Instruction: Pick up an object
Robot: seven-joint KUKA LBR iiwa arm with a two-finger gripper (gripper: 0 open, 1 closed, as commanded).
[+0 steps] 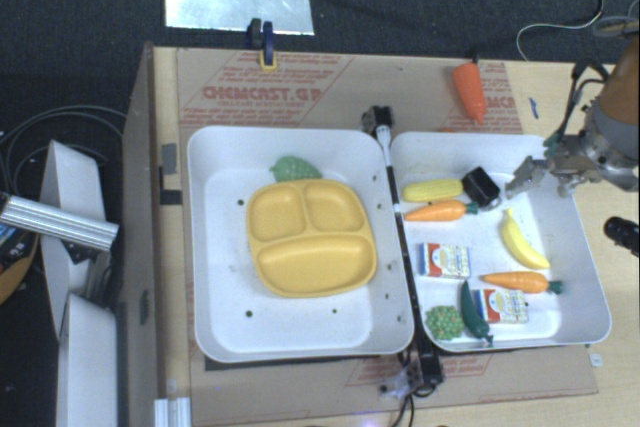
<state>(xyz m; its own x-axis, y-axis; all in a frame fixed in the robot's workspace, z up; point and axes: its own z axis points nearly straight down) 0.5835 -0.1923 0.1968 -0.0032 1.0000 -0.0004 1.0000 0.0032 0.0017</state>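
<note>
So the gripper point(522, 175) is coming in from the right edge of the frame, hanging over the upper right part of the right bin point(590, 300), and honestly I can't tell what state it's in, it's just too small and blurry at that end. Nothing looks caught in it as far as I can see. Closest thing to it is a small black block point(481, 186) just to its left, and right beside that a yellow corn cob point(432, 189) with a carrot point(437, 211) lying under it. Just below the gripper there's a banana point(523, 243), which I'd guess is the easiest pick: looks like light toy plastic, stiff, probably a bit slick, so I'd take it across the middle of the curve where it's narrow, not at the ends. Further down the frame there's a second carrot point(519, 282), two little cartons point(443, 260) and point(505, 306), a dark green cucumber point(474, 309) and a broccoli floret point(444, 322), all packed close near the bottom of that bin, so a grab there might bump the neighbours. The cartons look flat and would likely be awkward to pinch from above. The left bin point(225, 215) holds a yellow divided plate point(309, 238) with a green leafy thing point(295, 168) poking out behind it. One more carrot point(468, 89) sits on the counter point(330, 85), outside the bins, toward the upper right.
</note>
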